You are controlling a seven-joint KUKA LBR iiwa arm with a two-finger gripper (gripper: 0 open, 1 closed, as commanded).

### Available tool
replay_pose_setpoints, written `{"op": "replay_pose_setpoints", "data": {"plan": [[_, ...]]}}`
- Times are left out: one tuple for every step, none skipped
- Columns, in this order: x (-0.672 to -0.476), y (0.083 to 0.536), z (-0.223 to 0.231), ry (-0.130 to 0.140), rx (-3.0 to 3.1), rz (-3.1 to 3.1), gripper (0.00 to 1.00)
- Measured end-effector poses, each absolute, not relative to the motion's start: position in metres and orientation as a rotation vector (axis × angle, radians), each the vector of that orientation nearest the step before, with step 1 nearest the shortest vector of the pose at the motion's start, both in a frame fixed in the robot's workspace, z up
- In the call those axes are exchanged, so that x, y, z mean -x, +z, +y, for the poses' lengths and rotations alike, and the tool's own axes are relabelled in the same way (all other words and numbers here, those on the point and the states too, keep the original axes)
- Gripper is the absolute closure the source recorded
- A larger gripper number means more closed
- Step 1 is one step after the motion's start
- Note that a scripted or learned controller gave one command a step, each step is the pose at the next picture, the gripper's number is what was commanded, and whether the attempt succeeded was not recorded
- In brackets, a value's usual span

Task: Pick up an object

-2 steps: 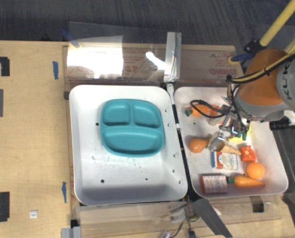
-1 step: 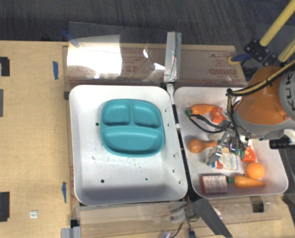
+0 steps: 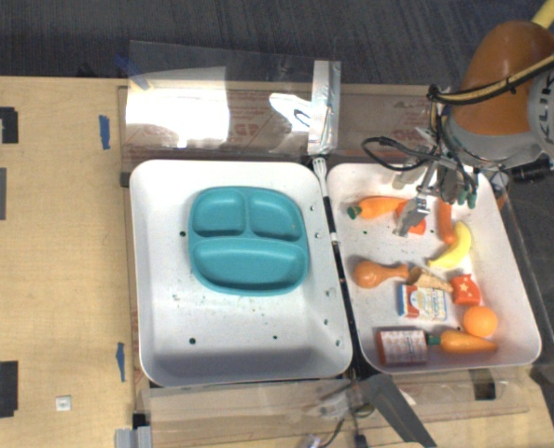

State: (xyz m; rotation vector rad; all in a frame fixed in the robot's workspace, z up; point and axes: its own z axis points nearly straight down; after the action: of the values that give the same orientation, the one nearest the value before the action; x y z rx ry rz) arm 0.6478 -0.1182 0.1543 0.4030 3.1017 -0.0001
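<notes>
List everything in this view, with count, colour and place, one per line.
bins: 2, white, side by side on the bench
divided plate: 1, teal, left bin
carrots: 2 clear, orange, right bin, top and bottom right
banana: 1, yellow, right bin
orange ball: 1, right bin
small carton: 1, white and red, right bin
can: 1, red label, right bin front
arm: 1, grey and orange, top right
gripper: 1, above right bin's top

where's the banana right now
The banana lies in the right bin, toward its far right side, just below the tool and above the red block.
</notes>
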Motion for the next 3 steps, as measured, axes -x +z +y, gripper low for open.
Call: {"op": "replay_pose_setpoints", "data": {"plan": [[-0.588, 0.089, -0.097, 0.0, -0.295, 3.114, 0.0], [-0.536, 0.09, -0.097, -0.001, -0.299, 3.111, 0.0], [-0.634, 0.146, -0.132, -0.002, -0.165, 3.123, 0.0]]}}
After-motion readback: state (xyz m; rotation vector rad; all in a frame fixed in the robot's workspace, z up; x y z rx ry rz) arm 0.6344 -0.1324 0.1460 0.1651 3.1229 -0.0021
